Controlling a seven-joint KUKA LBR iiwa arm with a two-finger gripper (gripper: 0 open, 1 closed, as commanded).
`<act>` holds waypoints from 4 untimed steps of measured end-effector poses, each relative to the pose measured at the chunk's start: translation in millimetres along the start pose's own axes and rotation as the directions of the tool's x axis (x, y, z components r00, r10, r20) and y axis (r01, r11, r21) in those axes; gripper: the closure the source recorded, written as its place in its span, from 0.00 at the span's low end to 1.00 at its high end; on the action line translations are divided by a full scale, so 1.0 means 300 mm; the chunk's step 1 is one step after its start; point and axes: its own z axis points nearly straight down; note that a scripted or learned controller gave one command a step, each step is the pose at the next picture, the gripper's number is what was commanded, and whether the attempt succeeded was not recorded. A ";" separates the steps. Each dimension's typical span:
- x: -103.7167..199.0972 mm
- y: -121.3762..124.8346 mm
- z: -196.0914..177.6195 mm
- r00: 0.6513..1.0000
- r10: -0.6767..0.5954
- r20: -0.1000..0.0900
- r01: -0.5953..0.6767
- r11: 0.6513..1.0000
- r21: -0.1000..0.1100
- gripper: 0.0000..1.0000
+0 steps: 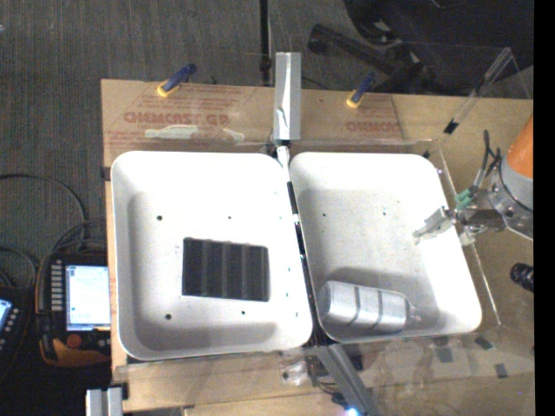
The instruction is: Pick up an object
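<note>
Silver bottle [364, 308] lies in right bin [373, 180], near gripper [431, 226]; finger state indiscernible, arm cropped.

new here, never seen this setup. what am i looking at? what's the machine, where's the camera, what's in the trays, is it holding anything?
One camera, fixed above a bench, looks down at a slant. Two shallow white bins sit side by side: the left bin and the right bin. The left one holds a dark ribbed rectangular block, lying flat. The right one holds a silvery ridged cylinder on its side at the near wall. The machine is a robot arm reaching in from the right, orange band visible. Its gripper sits at the right bin's right edge, apart from both objects; nothing shows between its fingers.
</note>
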 end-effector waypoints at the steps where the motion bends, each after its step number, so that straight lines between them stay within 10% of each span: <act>1: 0.161 -0.077 0.287 0.993 -0.120 -0.001 0.120 0.993 0.001 0.00; 2: 0.303 0.249 0.454 0.977 -0.212 0.007 0.212 0.977 -0.016 0.00; 4: -0.016 0.240 0.014 0.966 0.258 0.004 -0.258 0.966 -0.001 0.00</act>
